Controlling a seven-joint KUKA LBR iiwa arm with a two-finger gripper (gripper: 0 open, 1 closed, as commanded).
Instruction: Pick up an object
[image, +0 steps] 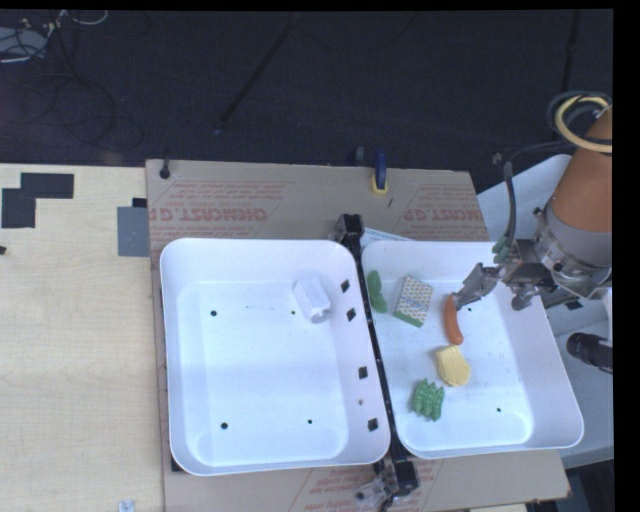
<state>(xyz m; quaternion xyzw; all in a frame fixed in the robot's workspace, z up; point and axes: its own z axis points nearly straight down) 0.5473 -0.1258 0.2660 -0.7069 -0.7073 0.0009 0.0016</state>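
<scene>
Gripper (468, 292), finger state can't tell, hangs touching or just over the small orange sausage-shaped toy (453, 322) below it; risk: off-centre close could roll it toward yellow corn-shaped toy (453, 367).

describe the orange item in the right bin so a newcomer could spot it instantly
Start at the right bin. Near its upper middle, just below the hand, lies a small sausage-shaped piece. It is the only orange-red thing there; its neighbours are green, yellow or a speckled block.

The left bin (190, 440) holds one block (312, 297) near its upper right. The right bin (540, 425) holds five items clustered in its left half.
</scene>
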